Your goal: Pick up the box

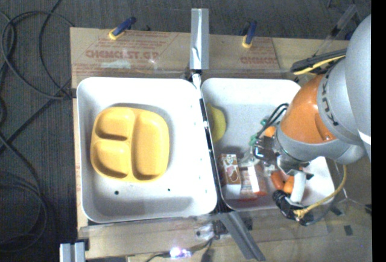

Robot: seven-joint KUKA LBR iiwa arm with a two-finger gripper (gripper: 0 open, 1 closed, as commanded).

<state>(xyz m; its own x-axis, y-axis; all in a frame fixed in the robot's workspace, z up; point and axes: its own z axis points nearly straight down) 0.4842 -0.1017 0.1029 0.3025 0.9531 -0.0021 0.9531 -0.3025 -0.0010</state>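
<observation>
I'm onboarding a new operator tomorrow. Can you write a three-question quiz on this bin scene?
1. True or false: the yellow divided tray lies in the left bin.
2. Which bin holds the small box?
A. left bin
B. right bin
C. neither
3. Fill in: the yellow object in the right bin rests against its ____ wall.

Key: 1 true; 2 B; 3 left. The arm reaches over the right bin, near the box.
</observation>
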